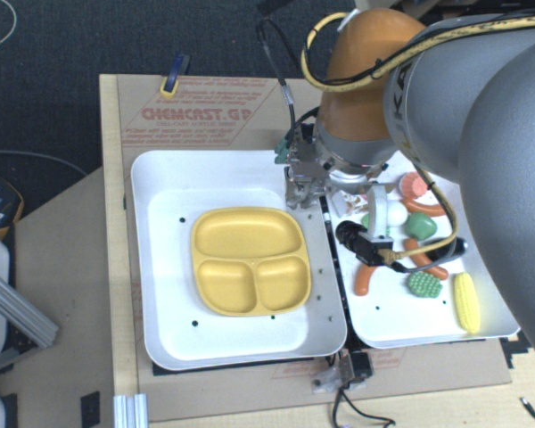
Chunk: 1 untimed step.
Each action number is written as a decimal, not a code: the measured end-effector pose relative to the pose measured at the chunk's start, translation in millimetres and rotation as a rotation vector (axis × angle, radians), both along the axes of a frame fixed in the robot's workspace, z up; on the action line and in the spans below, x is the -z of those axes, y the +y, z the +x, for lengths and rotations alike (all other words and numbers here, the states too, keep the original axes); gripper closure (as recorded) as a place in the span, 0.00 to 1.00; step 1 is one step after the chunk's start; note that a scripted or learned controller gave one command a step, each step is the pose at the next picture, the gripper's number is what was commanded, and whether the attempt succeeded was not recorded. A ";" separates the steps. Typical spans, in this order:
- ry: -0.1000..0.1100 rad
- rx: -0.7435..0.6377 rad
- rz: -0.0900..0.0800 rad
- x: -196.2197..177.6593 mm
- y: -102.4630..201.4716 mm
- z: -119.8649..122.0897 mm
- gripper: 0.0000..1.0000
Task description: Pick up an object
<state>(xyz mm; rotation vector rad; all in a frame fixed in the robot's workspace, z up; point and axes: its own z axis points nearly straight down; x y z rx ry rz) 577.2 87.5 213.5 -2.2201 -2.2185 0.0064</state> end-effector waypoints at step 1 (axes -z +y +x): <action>-0.009 -0.001 0.001 -18.9 -5.7 4.4 1.00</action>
